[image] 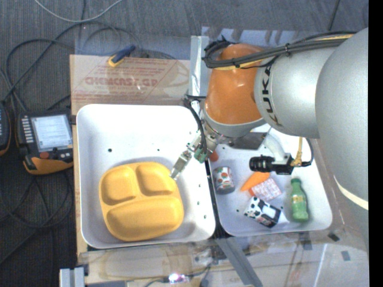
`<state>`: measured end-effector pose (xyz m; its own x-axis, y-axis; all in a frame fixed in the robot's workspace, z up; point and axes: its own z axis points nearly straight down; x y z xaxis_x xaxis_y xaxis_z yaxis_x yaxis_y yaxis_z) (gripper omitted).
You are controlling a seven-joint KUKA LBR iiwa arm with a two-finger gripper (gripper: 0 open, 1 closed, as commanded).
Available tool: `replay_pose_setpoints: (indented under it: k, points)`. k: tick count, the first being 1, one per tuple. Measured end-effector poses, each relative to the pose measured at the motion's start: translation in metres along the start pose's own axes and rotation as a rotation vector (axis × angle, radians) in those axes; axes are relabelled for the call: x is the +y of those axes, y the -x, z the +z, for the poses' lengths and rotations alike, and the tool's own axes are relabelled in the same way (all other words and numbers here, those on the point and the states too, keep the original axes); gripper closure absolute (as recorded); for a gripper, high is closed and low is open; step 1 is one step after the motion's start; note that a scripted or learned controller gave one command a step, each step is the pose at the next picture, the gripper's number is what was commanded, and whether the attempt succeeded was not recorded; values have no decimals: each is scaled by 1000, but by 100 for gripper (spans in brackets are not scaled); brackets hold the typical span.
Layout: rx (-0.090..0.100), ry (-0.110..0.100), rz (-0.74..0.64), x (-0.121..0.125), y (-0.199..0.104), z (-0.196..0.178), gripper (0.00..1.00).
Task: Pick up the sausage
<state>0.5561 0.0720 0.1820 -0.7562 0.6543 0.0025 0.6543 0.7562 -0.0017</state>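
1. Lower left of the frame: a yellow divided tray (142,200) lies in the left bin (90,160).
2. Lower right, in the right bin (320,217): a black-and-white packet (262,212), a green bottle (298,200), a pink packet (266,189), an orange wedge (254,180) and a small can (224,179). Which of these is the sausage, I cannot tell.
3. Centre: the gripper (190,158) hangs over the left bin's right side, just above the tray's upper right corner; how wide it stands cannot be told.
4. Upper left: a cardboard sheet (131,82) and cables (66,17) on the floor.
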Motion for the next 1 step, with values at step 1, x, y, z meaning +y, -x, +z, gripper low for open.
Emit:
replay_pose_setpoints:
  k: [1]
  points:
    - [-2,-2,5,-8,82,-7,0]
